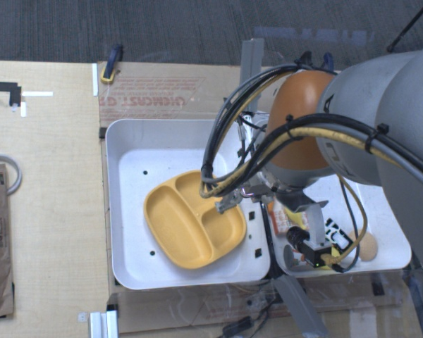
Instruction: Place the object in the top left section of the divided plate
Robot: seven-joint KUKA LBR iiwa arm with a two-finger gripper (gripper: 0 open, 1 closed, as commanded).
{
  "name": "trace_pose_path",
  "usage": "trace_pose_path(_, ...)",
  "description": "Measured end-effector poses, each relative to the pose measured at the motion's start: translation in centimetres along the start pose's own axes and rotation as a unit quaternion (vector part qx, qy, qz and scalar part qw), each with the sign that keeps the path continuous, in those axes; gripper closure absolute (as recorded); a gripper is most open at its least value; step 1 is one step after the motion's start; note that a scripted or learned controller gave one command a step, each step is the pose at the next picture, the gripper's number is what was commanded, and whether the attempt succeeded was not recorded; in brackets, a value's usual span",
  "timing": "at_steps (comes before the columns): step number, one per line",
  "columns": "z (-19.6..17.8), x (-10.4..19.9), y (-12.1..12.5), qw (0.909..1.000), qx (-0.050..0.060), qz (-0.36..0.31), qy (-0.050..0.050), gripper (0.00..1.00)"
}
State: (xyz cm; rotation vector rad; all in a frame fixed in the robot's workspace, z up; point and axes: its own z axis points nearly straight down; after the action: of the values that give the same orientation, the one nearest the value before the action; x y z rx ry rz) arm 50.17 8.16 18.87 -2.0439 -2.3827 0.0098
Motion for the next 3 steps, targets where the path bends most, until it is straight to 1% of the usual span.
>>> trace_pose_path(1,0.0,-5.6,-0.8,0.9999,0.000,-0.011,0.000,0.00)
trace_pose_path(2,-0.1,-2.3,8.2,0.9999,-0.001,-0.016,0.000,0.00)
trace_pose_path(3,7.6,3.1,5.0,0.9946,-0.006,-0.104,-0.002,0.00)
